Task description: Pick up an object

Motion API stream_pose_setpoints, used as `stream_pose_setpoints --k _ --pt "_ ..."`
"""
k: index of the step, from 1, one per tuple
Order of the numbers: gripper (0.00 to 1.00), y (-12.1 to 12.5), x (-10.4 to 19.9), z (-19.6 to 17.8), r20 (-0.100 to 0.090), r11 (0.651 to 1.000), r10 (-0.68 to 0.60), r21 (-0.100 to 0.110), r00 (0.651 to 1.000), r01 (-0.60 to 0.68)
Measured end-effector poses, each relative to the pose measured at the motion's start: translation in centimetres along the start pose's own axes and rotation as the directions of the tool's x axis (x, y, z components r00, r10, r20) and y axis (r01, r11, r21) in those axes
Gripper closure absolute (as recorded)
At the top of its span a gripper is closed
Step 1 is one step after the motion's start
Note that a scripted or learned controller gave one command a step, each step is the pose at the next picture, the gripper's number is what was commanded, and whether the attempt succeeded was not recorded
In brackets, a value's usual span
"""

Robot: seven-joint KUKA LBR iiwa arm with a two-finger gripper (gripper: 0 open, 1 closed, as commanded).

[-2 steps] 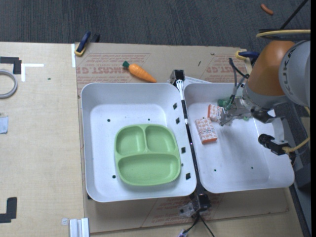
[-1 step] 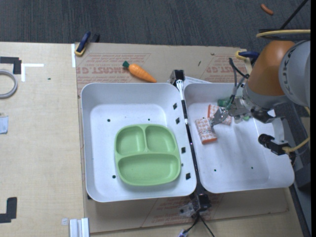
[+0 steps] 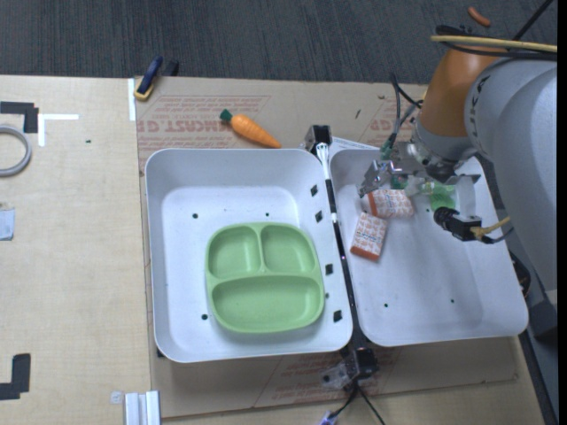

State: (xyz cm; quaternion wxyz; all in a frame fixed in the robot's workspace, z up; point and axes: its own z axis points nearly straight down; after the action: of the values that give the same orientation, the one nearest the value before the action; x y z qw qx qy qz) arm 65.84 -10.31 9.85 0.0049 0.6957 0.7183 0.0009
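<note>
End effector (image 3: 383,173) low in right bin (image 3: 443,299), touching a red-and-white packet (image 3: 391,204); finger state can't tell. Second printed packet (image 3: 369,236) just beside, text unreadable. Green divided plate (image 3: 264,277) in left bin (image 3: 177,237); toy carrot (image 3: 252,129) on counter (image 3: 71,264).

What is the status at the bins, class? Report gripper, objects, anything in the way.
Gripper low in right bin, fingers unclear. Two small red-and-white packets just beneath and beside it. Green divided plate in left bin; toy carrot outside on cardboard.
</note>
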Motion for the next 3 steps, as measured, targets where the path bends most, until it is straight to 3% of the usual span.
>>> stream_pose_setpoints --k 1,2,3 --pt "0.0 -4.7 0.6 -0.1 0.0 0.997 0.074 -0.008 0.997 -0.074" --pt "0.0 -8.7 -1.3 -0.1 0.006 0.9 -0.436 -0.012 0.9 0.436" --pt "1.0 -8.6 -1.5 -1.2 0.011 0.901 -0.433 -0.014 0.902 0.433"
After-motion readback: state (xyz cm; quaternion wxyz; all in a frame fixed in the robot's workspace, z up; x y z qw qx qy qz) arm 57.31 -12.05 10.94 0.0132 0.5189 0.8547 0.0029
